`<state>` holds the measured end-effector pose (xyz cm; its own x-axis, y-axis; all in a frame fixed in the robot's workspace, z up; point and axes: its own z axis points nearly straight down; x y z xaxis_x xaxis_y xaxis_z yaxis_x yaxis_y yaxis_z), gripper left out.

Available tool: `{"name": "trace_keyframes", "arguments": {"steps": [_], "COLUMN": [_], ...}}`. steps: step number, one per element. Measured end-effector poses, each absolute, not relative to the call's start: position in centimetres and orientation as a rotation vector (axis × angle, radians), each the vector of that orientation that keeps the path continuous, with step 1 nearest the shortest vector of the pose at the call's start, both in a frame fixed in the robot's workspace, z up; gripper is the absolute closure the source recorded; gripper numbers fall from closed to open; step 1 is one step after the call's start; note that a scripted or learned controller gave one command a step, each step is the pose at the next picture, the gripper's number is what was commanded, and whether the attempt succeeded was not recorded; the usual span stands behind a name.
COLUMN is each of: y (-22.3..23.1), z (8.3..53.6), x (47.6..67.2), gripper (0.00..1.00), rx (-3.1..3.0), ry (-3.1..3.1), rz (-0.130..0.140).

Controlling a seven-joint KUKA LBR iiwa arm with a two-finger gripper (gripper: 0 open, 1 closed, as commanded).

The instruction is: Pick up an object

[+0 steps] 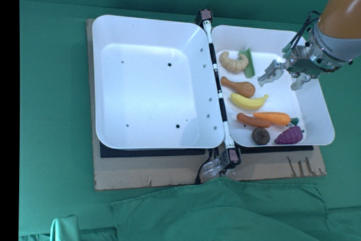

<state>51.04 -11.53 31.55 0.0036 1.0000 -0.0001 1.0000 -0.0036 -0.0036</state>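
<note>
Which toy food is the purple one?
The purple one is the bunch of grapes, bumpy, in the near right corner of the right bin. The brown ball lies beside it; the carrot is orange.

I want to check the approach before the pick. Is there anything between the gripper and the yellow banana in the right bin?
Nothing visible does. The gripper, open, hovers over bare floor of the right bin, and the banana lies to its lower left in the picture. The drumstick-shaped piece lies just above the banana, the carrot just below.
</note>
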Motion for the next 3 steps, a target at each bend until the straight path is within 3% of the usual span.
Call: {"name": "trace_keyframes", "arguments": {"steps": [1,2,3], "y": [-11.5,-18.3,-18.0], "z": [31.5,34.1,34.0], "x": [51.0,61.7,61.5], "gripper": [0.0,0.0,0.0], "rx": [-2.224,-2.234,-2.228], "ry": [-2.216,-2.222,-2.22], "rz": [0.004,-0.001,0.002]}}
